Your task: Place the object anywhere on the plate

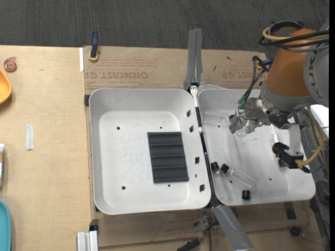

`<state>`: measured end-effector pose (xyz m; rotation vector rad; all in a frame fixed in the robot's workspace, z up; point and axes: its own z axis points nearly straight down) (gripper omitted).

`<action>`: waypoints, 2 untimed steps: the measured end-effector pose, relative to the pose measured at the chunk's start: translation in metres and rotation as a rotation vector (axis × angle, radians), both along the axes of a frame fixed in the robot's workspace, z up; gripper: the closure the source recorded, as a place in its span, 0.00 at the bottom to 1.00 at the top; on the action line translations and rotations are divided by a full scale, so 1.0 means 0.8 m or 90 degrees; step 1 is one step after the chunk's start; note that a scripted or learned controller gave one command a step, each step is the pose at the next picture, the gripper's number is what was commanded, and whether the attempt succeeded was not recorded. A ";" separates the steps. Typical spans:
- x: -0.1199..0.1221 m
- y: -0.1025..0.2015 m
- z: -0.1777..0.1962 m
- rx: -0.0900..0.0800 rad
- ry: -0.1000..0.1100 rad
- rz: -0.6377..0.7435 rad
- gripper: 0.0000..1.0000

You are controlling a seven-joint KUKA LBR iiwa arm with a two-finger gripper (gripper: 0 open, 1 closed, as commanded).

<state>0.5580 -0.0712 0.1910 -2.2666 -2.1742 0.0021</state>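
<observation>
Two shallow white plastic bins sit side by side on a sheet of brown cardboard (141, 69) laid over the bench. The left bin (104, 156) holds one thing: a flat, dark grey rectangular block (168, 157), ribbed crosswise into four bands, lying flat near the bin's middle with its long side running front to back. It touches none of the walls and is well apart from the arm.

The right bin (261, 190) holds several small pieces. Three small black knob-like bits can be counted: two close together (219, 167) near the bin's left wall and one (245, 194) nearer the front rim. A clear, glassy item (238, 178) lies between them, too faint to make out its shape.

One grey robot arm with an orange band (290, 61) reaches in from the right, above the right bin. Its metal two-finger gripper (238, 125) hangs over the back left part of that bin. Whether it is open or closed cannot be told, and nothing can be seen held in it.

On the wooden bench to the left, an orange dish edge (4, 88) and a teal edge (4, 226) each show once.
</observation>
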 end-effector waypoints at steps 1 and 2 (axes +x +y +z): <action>0.026 0.071 -0.001 -0.001 0.001 -0.127 1.00; 0.019 0.157 -0.001 -0.001 0.003 0.024 1.00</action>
